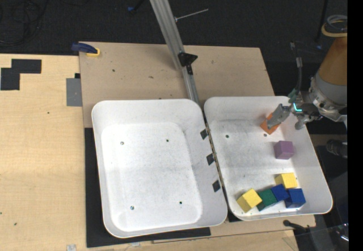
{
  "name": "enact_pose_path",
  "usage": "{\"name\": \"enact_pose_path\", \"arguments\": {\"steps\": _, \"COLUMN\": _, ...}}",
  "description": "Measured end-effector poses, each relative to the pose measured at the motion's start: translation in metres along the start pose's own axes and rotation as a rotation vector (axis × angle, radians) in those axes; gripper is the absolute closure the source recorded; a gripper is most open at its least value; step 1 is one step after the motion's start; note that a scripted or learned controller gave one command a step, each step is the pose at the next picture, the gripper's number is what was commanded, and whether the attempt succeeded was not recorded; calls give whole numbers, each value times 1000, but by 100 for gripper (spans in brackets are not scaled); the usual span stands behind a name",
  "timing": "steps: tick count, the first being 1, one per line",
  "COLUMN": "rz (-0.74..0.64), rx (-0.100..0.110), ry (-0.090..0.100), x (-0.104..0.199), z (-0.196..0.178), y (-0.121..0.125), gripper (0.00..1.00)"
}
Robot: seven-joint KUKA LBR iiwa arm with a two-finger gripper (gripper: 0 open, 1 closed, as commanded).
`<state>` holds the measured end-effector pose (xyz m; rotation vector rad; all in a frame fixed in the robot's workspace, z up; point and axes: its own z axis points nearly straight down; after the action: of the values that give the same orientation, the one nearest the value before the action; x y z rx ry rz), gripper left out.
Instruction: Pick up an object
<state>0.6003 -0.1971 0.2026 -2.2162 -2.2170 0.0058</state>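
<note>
A small orange block (269,125), matte and flat-faced, is seen in the right bin (248,107) near its far wall, its long axis tilted toward the upper right. It is held at the tips of the gripper (276,118), whose grey fingers are narrowed around its upper end. A purple cube (284,149) lies nearby.

two white bins (153,125) are seen on a tan wooden surface (39,148). in the right bin (317,182) an orange block (270,124), a purple cube (284,149), two yellow cubes (248,199), a green cube (266,197) and blue cubes (295,196) are shown. the arm (332,74) is coloured grey and orange.
</note>
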Motion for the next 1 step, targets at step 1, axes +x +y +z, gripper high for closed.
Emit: {"name": "enact_pose_path", "arguments": {"steps": 1, "rz": -2, "rx": -4, "ry": -1, "x": 0, "z": -2, "y": 1, "gripper": 0}}
